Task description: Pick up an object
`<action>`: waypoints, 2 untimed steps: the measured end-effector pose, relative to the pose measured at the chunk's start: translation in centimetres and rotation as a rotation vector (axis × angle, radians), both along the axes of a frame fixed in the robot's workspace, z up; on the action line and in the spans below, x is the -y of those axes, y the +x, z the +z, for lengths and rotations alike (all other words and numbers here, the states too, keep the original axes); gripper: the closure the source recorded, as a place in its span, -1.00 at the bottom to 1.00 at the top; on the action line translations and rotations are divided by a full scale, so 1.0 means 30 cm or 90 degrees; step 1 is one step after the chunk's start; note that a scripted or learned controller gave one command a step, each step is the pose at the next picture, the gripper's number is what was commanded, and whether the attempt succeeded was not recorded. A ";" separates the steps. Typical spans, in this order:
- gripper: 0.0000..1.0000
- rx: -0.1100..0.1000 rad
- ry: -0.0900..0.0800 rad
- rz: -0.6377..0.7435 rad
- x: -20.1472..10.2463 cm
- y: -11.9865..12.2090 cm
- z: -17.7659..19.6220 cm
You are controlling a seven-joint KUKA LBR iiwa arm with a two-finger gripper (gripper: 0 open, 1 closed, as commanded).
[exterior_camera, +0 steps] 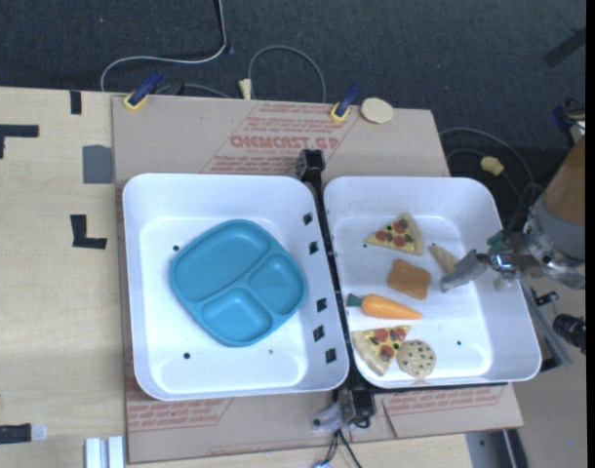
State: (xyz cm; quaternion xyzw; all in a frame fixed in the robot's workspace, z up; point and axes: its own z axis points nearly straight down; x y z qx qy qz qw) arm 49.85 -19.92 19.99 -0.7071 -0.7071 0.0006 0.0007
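The grey two-finger gripper (465, 269) hangs low over the right shallow white bin (473, 195), apparently to reach the brown toast-like block (409, 279) just beside it, though its opening I cannot tell.

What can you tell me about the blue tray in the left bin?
The blue tray is a rounded, light blue divided plate that looks like plastic, with three compartments: one large and two smaller. It lies flat, right side up, on the floor of the left bin, turned at a slant to the bin's walls and roughly central. Nothing lies in its compartments, and the gripper is away over the right bin.
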 end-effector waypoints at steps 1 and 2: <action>-1.00 0.006 -0.003 0.002 -0.070 0.219 -0.395; 1.00 0.008 -0.002 0.001 -0.068 0.220 -0.335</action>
